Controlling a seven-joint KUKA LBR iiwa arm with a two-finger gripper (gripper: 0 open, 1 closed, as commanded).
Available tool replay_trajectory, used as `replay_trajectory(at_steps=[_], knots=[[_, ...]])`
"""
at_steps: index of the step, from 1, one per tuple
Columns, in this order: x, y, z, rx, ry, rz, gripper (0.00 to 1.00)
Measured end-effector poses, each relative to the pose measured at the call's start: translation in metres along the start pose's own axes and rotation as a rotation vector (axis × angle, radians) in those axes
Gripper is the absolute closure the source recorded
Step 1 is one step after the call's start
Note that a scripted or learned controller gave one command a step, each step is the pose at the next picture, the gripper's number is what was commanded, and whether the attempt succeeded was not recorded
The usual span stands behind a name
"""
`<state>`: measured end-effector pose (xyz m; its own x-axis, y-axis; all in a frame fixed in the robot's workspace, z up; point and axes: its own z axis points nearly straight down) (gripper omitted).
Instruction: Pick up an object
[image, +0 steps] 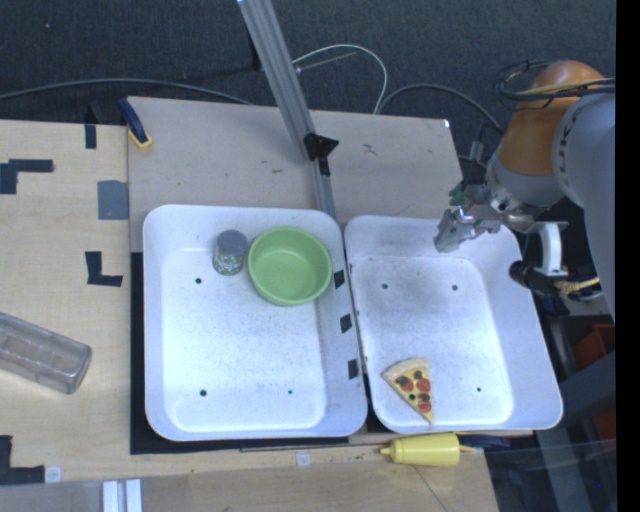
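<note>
- While the jaws (447, 236) hang over the right bin's (520, 330) far edge, I can't tell their state.
- Pizza slice toy (412, 386) lies in the right bin's near-left corner, well apart from the jaws.
- Left bin (180, 400): green bowl (290, 265) at far right, small grey jar (230, 251) touching its left side.
- Yellow bottle (424, 450) lies on the tabletop (200, 150), just near of the right bin.

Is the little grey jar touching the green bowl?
Cannot tell. In the camera view the jar sits right against the green bowl's rim, with no clear gap or contact.
</note>
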<state>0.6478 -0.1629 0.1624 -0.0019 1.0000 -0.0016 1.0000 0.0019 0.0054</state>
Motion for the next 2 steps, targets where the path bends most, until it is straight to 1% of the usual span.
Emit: replay_trajectory(at_steps=[1,2], knots=[[0.0,0.001,-0.054,0.001,0.0,0.0,1.0],[0.059,-0.019,-0.06,0.006,0.003,-0.004,1.0]])
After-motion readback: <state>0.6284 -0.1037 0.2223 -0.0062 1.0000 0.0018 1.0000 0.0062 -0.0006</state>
